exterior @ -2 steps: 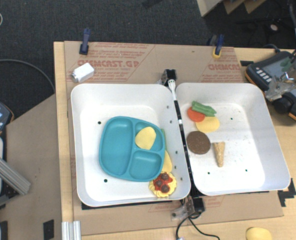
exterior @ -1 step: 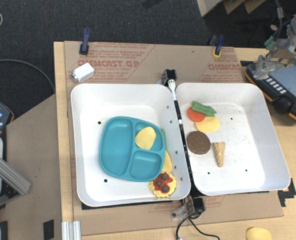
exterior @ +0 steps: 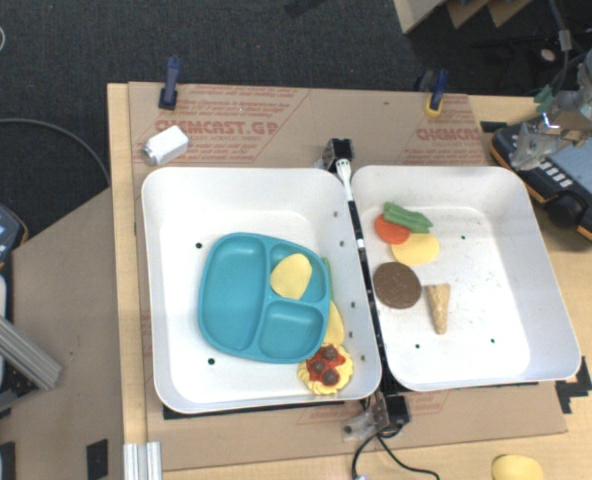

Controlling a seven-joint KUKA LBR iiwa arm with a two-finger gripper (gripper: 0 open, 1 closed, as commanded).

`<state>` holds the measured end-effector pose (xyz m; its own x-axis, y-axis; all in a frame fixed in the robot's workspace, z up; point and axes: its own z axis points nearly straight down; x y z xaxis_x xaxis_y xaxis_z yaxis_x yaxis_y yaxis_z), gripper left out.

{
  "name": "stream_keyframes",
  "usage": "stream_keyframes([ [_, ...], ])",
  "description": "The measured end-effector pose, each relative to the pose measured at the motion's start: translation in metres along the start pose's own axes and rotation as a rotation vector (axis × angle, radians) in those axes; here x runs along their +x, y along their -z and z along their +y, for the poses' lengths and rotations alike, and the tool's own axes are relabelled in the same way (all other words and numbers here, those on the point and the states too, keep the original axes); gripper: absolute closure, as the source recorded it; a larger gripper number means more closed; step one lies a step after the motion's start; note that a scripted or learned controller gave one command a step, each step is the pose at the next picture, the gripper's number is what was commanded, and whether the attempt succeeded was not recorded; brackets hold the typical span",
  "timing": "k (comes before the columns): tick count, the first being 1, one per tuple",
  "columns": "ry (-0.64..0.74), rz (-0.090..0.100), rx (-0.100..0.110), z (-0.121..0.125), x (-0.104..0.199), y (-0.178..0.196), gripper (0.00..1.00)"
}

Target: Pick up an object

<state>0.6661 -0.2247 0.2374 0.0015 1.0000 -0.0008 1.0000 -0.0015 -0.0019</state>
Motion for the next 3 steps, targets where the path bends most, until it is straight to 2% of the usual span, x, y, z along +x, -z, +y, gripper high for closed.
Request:
stream_keyframes([
  [1, 0.000, 0.001, 0.001, -0.041, 0.000, -0.004, 1.00],
  [2, 0.004, -0.002, -0.007, 0.002, 0.001, -0.011, 1.00],
  [3, 0.000, 0.001, 0.002, -0.035, 0.001, -0.018, 1.00],
])
